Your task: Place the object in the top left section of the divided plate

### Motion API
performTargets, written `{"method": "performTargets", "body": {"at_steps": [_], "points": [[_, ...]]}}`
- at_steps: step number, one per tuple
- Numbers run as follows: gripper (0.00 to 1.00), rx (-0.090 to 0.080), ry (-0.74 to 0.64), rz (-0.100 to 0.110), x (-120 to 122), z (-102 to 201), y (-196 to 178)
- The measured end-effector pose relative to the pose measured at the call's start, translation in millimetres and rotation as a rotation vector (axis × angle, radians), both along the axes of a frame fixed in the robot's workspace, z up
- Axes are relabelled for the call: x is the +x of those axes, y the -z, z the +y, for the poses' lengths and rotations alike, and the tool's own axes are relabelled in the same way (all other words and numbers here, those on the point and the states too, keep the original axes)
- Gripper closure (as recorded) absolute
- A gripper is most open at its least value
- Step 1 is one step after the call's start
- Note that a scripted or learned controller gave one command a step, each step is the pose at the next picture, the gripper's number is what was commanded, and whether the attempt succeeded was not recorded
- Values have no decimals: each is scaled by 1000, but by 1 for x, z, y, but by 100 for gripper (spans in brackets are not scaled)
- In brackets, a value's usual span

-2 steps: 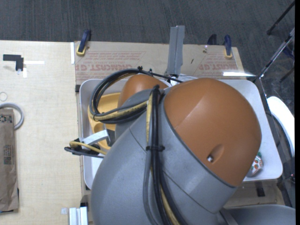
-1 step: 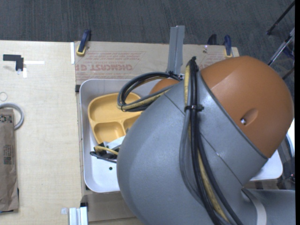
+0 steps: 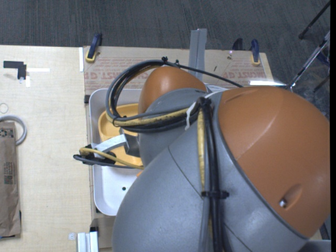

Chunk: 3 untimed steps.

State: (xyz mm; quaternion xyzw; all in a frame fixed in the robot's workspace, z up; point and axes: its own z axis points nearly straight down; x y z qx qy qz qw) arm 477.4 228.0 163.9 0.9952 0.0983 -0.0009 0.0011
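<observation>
Arm (image 3: 231, 182) is nearest, a grey shell with orange domes, filling the view from 3 round to 6 o'clock. Black and yellow cables (image 3: 157, 117) loop over its wrist.

At 9 o'clock of the arm sits the left white bin (image 3: 107, 193), with bare floor showing at its near end. The divided plate (image 3: 107, 124), yellow, lies in that bin toward the far end and is mostly covered by the arm. Its 9 o'clock rim and part of one section show; cannot tell which section.

The gripper (image 3: 132, 145) is the dark piece under the wrist, over the plate's near side. The arm covers it, so cannot tell if it is apart or together. The object is too covered to pick out, so its place relative to the gripper cannot be told.

The worktop (image 3: 47, 104) is pale wood, at 9 o'clock. A brown paper bag (image 3: 8, 188) lies at the left edge, with a grey ring (image 3: 20, 127) just beyond it. Farther, at 10 o'clock, is a small black block (image 3: 14, 66).

A cardboard sheet (image 3: 131, 67) with red print lies under the bin's far side, at 12 o'clock. One blue-and-yellow clamp (image 3: 94, 47) sits on its far left corner, and a second clamp (image 3: 254, 51) sits near its far right. A grey post (image 3: 198, 38) stands between them. Dark floor (image 3: 157, 9) is farthest.
</observation>
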Motion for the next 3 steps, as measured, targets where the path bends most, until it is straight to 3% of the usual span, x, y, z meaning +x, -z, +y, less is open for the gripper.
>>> {"method": "performTargets", "body": {"at_steps": [1,2,3], "points": [[100,-1,-63,5,-1,-45,73],[0,-2,-61,15,-4,-46,76],[0,0,-356,5,9,-28,25]]}}
